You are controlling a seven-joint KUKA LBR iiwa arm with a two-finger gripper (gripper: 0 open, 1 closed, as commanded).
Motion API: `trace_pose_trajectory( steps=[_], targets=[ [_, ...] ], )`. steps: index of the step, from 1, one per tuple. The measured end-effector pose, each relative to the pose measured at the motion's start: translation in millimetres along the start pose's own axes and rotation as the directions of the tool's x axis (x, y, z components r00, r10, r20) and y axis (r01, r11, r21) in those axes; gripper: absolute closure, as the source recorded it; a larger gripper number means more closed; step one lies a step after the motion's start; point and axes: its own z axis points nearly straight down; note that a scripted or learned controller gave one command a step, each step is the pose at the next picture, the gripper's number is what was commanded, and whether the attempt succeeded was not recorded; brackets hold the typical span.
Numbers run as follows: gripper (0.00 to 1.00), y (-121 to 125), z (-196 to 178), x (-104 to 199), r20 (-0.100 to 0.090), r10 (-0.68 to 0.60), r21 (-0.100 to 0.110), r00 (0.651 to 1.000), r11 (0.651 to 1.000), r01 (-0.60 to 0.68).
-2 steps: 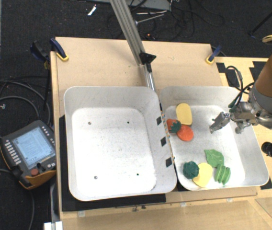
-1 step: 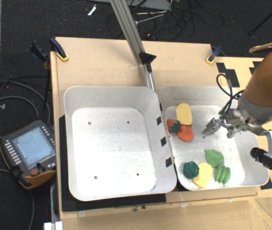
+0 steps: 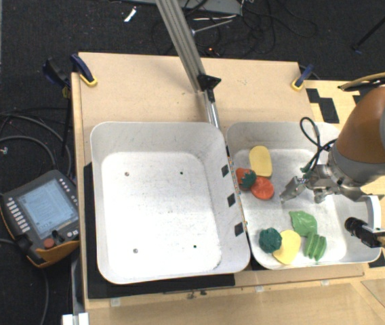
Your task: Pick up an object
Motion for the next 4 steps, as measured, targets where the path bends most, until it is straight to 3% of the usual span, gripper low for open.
trace_pose_trajectory(
  steps=[1,4],
  targets=[
    [1.0,1.4,-13.3,-0.2,0.001,0.0,-0.006,1.0,1.0,0.0],
    [1.0,1.9,-159.3,0.6,0.003,-0.005,-0.011,1.0,1.0,0.005]
  ],
)
